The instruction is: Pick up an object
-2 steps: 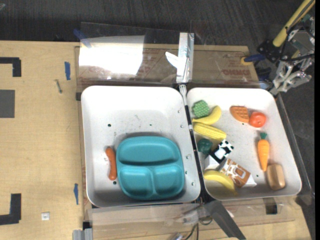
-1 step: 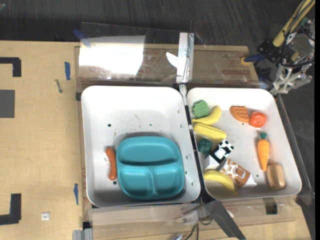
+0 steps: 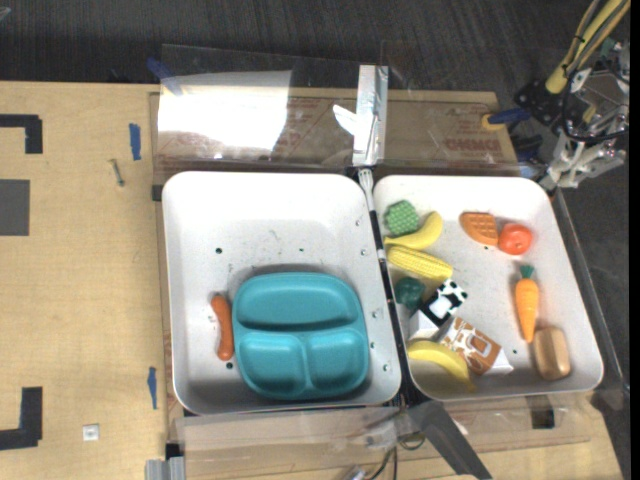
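The right bin [image 3: 570, 268] holds several toy foods. A green piece [image 3: 400, 214] and a banana [image 3: 424, 231] lie at its far left, with a corn cob [image 3: 418, 262] just below them. An orange waffle-like piece [image 3: 479, 227] and a red tomato [image 3: 516, 238] sit toward the far right. A carrot [image 3: 526, 305] and a brown bread roll [image 3: 550, 352] lie along the right side. Near the front are a black-and-white figure [image 3: 446, 298], a brown carton [image 3: 472, 346] and a second yellow banana [image 3: 438, 360].
The left bin [image 3: 260, 208] holds a teal divided plate [image 3: 300, 333] with a reddish sausage [image 3: 224, 325] beside its left edge. A clear plastic panel [image 3: 260, 118] stands behind the bins. Cables and hardware [image 3: 585, 88] crowd the top right corner.
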`<control>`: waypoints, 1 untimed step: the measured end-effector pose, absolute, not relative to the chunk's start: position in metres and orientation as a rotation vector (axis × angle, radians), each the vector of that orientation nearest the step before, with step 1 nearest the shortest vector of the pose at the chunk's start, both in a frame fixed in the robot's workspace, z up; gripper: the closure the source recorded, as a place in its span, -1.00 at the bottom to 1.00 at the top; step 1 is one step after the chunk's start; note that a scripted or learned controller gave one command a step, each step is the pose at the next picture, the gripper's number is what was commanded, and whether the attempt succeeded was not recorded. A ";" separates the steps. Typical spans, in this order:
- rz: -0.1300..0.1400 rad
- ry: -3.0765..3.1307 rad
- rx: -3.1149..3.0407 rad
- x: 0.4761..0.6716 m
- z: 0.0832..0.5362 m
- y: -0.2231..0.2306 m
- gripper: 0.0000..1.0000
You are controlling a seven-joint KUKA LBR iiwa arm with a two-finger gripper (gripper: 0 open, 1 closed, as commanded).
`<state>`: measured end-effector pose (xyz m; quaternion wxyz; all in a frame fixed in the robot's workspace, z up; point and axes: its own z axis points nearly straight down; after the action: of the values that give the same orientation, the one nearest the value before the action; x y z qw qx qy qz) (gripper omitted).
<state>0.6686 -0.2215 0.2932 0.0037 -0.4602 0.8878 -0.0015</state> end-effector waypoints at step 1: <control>-0.003 2.690 -1.612 0.668 0.288 -0.221 1.00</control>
<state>0.6684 -0.2214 0.2879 0.0028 -0.5142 0.8577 -0.0009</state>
